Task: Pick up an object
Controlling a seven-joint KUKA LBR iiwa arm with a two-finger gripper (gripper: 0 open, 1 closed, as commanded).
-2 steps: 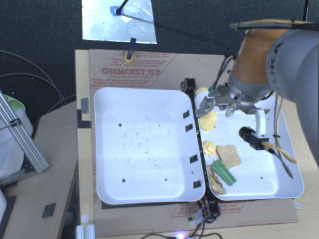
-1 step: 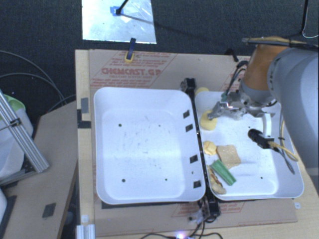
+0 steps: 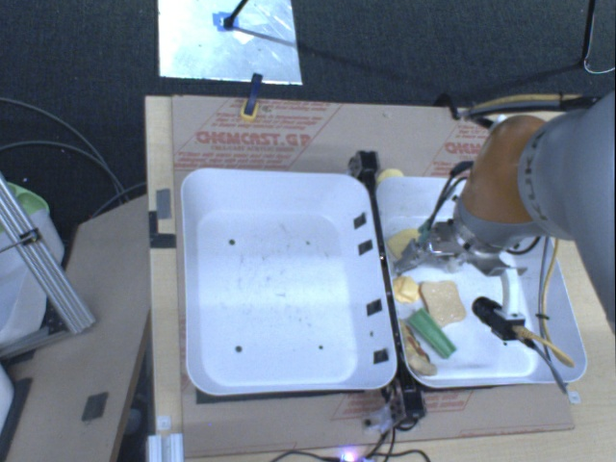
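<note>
Camera view: arm (image 3: 539,176) low over right bin (image 3: 481,359), hand (image 3: 412,253) near yellow piece (image 3: 402,240), grip state unclear.

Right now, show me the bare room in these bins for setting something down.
The left bin is bare wall to wall. The right bin is crowded along its left wall: yellow pieces, tan block, green cylinder, with the gripper among them. Free floor lies along its near wall, right of the cylinder.
</note>
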